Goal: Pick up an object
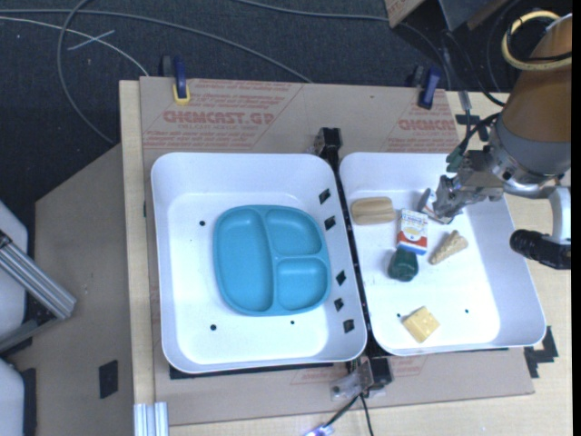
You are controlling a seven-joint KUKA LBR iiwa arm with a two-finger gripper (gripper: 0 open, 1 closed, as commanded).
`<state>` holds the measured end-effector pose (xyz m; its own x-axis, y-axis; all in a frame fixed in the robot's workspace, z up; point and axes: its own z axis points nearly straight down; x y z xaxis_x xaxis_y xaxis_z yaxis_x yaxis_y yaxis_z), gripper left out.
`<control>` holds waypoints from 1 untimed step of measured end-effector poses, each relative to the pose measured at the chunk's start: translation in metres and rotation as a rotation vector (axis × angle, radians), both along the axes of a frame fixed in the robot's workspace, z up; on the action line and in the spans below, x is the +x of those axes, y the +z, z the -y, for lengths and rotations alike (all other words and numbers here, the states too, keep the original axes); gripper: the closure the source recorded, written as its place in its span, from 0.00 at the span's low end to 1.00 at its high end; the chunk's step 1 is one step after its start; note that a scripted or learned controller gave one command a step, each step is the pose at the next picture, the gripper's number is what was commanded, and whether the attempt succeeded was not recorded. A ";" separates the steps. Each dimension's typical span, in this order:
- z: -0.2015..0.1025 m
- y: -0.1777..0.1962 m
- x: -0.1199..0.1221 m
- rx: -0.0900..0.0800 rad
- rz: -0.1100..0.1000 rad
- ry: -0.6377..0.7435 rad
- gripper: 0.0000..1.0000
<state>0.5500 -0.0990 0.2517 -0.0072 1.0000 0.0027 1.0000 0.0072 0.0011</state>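
Objects [413, 243] for the pick: five small things, all on the floor of the right bin [508, 280]. Starting at far left: bare worktop [136, 243] of brown board, with a blue clamp [182, 86] at its back edge. Next, the left bin [168, 243], holding a blue divided plate [270, 259] roughly at its middle, flat and clear of the walls. Past the seam between the bins, in the right bin: a tan roll [372, 210] close to the left wall; below and right of it a dark green lump [402, 265], touching or nearly touching the red-and-white carton [413, 230] just above; a yellow block [420, 323] well apart, near the front rim; a tan wedge [448, 246] just right of the carton. Gripper [445, 203] low over the bin, just up and right of the carton, above the wedge; whether spread or closed, impossible to tell. Nothing seen in its grasp. Further right, the arm [536, 107].
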 end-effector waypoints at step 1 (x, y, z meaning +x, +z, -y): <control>-0.059 -0.008 -0.004 0.000 -0.004 -0.001 1.00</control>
<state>0.5460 -0.0402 0.2437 -0.0064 1.0000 0.0030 1.0000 0.0064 -0.0025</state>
